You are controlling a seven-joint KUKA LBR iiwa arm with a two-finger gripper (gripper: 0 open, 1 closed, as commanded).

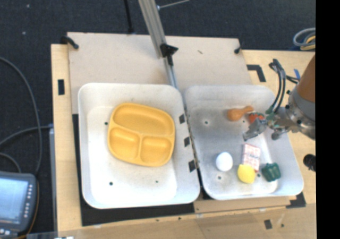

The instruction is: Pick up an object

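White plastic bins sit side by side on the bench point(223, 222): the left bin point(93, 190) carries a yellow divided plate point(141, 134), and the right bin point(212, 100) has an orange drumstick-shaped toy point(239, 113) near its upper middle, with a white ball point(224, 161), a yellow lemon-like piece point(246, 173), a pink-and-white packet point(251, 154) and a green piece point(271, 171) gathered near its lower right corner. Reaching in from the right, the gripper point(256, 125) hangs over the right bin just beside the drumstick toy's thin end and above the packet, but whether it is spread or pressed together I cannot tell.
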